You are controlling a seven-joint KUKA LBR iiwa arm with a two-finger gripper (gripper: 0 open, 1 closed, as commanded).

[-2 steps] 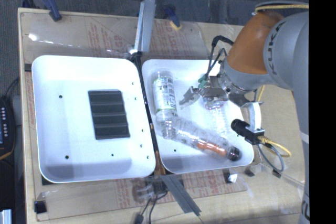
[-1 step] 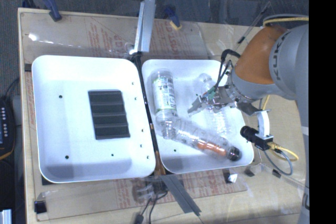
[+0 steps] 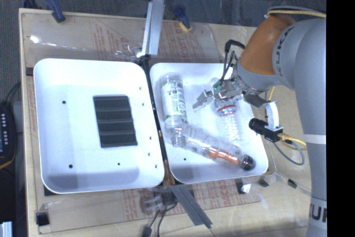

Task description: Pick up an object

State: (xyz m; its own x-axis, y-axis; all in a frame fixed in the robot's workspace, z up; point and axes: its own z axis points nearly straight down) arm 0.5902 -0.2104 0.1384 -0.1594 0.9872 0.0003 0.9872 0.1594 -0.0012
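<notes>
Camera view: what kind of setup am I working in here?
Likely a lab bin-picking test bench: two white bins clamped to a board, clear plastic bottles loose in the right one, and a robot arm reaching in.

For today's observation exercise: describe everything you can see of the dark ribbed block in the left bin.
The dark ribbed block is a flat, near-black rectangle crossed by grooves that split it into four bands. It looks like matte plastic or rubber. It lies flat on the floor of the left bin, near the middle, long side running up the picture and slightly tilted. Nothing else touches it; the bottles sit in the other bin.

Grey arm reaches in, gripper pointing downward.
</notes>
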